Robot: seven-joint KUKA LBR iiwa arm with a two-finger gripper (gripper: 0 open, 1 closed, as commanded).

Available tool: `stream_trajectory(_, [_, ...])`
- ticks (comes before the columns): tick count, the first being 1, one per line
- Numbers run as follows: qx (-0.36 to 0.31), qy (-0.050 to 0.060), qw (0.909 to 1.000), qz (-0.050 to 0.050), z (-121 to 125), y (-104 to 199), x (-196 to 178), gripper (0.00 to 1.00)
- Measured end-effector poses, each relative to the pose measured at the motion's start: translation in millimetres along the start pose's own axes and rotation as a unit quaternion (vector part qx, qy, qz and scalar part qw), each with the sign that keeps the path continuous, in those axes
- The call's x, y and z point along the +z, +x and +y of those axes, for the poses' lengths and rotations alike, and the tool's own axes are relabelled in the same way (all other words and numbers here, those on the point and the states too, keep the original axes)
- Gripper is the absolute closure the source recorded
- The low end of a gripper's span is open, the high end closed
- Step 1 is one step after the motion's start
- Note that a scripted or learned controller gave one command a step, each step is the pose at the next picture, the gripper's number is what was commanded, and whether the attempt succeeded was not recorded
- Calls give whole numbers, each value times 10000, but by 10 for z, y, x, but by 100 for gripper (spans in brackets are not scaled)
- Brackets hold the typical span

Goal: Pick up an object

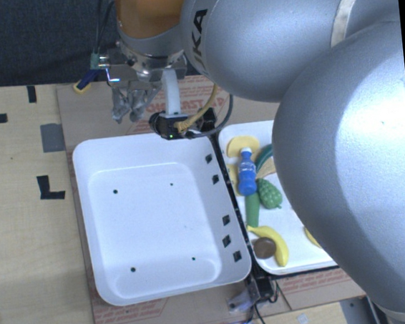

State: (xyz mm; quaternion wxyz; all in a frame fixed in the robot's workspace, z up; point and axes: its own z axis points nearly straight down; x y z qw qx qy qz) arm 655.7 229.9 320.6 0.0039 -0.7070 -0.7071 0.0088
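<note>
Several objects lie in the right bin (303, 261): a blue bottle (247, 174), a yellow piece (241, 146) behind it, a knobbly green item (269, 194), a banana (274, 244) and a small brown item (262, 248) at the front. My gripper (131, 113) hangs beyond the back edge of the left bin (151, 220), over the brown cardboard, well away from the objects. I see nothing in it. The arm's grey bulk hides most of the right bin.
A black fitting with cables (180, 124) sits at the back between the two bins. Black clips (226, 220) line the divide between them. The brown bench (23, 234) with black marks stretches to the left.
</note>
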Motion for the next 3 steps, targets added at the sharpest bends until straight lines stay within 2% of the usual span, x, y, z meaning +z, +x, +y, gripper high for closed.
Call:
stream_trajectory(1, [-16,-149,9999,54,105,-29,-1309,100])
stream_trajectory(2, [-3,2,10000,2,30,1,359,100])
stream_trajectory(3, [-19,-177,9998,64,102,31,-1433,100])
